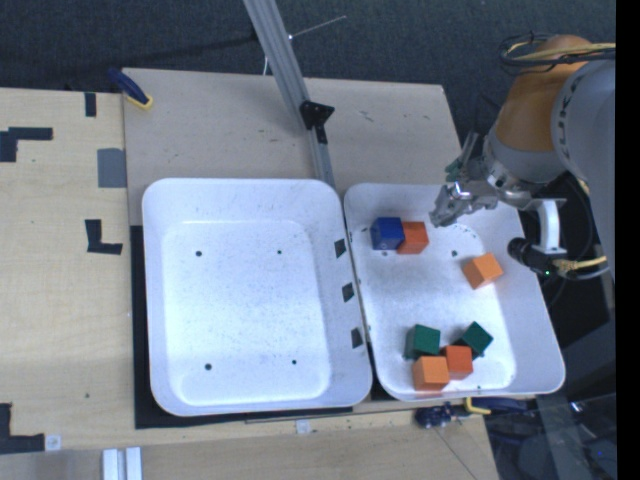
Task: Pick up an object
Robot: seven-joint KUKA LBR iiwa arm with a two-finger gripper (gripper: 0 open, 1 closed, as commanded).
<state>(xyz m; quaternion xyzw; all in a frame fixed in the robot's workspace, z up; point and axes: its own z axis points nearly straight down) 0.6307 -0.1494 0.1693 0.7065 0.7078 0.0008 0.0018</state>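
Observation:
My gripper (446, 212) hangs over the far part of the right bin (520, 373), just right of a blue block (387, 233) and an orange-red block (413, 238) that touch each other. Nothing shows between its fingertips. An orange block (483, 269) lies alone toward the bin's right side. Near the front sit two green blocks (423, 340) (477, 337), a red-orange block (459, 359) and an orange block (432, 372), clustered together.
The left bin (160, 208) stands beside the right one, sharing a middle wall. A slanted metal pole (285, 58) rises behind the bins. The wooden bench (60, 268) extends to the left. Cables and the arm's body crowd the right side.

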